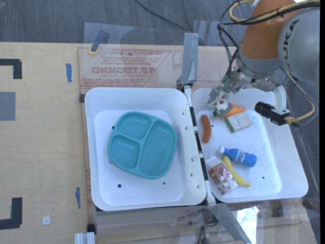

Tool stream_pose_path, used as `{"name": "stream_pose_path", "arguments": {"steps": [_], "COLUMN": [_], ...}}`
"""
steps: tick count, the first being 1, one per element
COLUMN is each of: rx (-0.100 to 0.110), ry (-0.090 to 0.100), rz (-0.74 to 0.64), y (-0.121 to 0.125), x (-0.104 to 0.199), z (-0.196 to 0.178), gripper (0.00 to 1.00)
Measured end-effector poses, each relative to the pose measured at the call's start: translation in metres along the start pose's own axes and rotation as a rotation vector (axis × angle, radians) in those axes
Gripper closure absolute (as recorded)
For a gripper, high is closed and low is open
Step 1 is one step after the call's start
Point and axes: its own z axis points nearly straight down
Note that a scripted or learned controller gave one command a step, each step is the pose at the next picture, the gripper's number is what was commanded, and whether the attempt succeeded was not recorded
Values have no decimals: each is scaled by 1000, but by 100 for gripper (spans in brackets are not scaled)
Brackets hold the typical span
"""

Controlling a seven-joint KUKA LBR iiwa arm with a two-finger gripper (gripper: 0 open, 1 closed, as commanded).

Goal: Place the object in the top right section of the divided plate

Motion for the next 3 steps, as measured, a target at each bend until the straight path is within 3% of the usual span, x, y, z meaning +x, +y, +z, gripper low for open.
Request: {"name": "stream_pose_path", "arguments": {"steps": [1, 2, 3], "rx": [-3, -1, -2], "ry": [-2, 0, 0], "rz": [78, -128, -43], "y": [44, 78, 85], "x": [83, 156, 240], "z": [-9, 14, -7], "gripper": [100, 100, 100]}}
